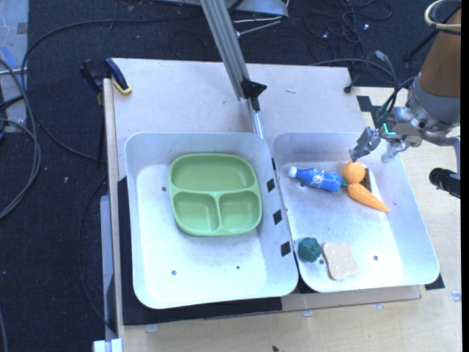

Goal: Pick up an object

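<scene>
**Line up over the orange ball before you descend**

Take the orange ball [354, 171] as your landmark; it sits near the far edge of the right bin [410, 229].

Far to its left, in the left bin [146, 270], a green divided plate [216, 193] lies flat. Leave it alone; it is broad, shallow and a poor thing for two fingers.

Just left of the ball lies a blue bottle [316, 179] on its side, its white cap pointing away from the ball and its other end close to or touching the ball. In front of the ball and to the left, near the bin's front edge, a small dark green piece [309, 249] sits beside a tan sponge-like block [341, 260].

Touching the ball or nearly so, on its front right side, a carrot [367, 196] lies slanted.

Above the ball and slightly to its right, your end effector [381, 147] hovers with its fingers spread apart and nothing between them. The ball is your nearest target, in my judgement, but it is crowded by bottle and carrot. Turn the fingers so they close across the free sides, not into those neighbours, centre over the ball, then come straight down. A round thing may roll away if one finger touches first.
</scene>
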Motion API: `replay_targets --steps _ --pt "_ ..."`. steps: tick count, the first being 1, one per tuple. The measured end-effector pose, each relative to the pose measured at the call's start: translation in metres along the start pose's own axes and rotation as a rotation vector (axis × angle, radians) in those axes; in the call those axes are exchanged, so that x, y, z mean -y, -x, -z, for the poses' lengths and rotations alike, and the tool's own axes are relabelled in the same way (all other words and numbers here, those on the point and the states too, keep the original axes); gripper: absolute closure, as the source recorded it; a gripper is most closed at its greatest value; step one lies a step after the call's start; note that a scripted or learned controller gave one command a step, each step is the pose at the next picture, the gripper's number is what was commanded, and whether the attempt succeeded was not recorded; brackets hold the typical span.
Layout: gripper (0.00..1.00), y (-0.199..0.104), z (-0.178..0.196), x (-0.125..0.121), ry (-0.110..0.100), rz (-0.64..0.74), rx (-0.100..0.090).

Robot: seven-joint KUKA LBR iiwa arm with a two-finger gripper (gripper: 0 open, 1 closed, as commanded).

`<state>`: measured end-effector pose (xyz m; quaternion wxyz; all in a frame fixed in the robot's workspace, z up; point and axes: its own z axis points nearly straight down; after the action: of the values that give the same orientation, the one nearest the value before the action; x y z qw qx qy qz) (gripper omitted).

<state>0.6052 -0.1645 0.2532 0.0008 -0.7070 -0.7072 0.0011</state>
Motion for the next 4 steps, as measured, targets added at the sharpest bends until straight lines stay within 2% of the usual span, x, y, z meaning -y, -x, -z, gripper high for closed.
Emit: replay_targets --steps 1,3,4 --pt "0.0 0.0 0.001 -0.001 0.003 0.001 0.001" --pt "0.0 0.004 -0.109 -0.01 -0.002 -0.001 0.0" --pt "0.0 0.004 -0.158 -0.013 0.009 0.0 0.003"
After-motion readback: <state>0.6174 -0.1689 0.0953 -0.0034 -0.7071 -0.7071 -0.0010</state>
